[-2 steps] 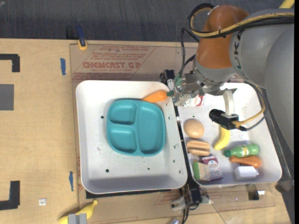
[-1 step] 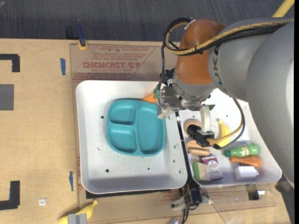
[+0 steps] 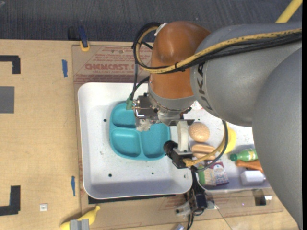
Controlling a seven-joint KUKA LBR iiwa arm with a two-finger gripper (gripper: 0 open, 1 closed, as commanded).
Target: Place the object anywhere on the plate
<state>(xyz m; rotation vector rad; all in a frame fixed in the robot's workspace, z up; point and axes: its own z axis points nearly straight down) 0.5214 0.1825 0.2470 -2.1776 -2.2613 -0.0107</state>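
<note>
Near edge of the cardboard-covered worktop (image 3: 38, 143): a yellow clamp (image 3: 84, 216) and a knot of black cable (image 3: 193, 201). Just beyond, in the right bin (image 3: 238, 189), a jumble of toy foods: printed packet (image 3: 216, 173), white block (image 3: 252, 177), orange carrot (image 3: 254, 166), green bottle (image 3: 244, 155), sausage (image 3: 204, 149) and tan egg-shaped piece (image 3: 199, 131); impossible to tell which of them the task's object is. In the left bin (image 3: 91, 128), a teal divided plate (image 3: 132, 145) lying flat, far part hidden under the arm. Directly above the plate's dividers, the gripper (image 3: 143, 122), pointing down; whether released or clenched, impossible to tell. Behind it, the orange band (image 3: 175, 56) and grey arm (image 3: 254, 71), wrapped in yellow cable (image 3: 225, 44). Farthest back, blue tape (image 3: 64, 68) and dark floor (image 3: 72, 6).
</note>
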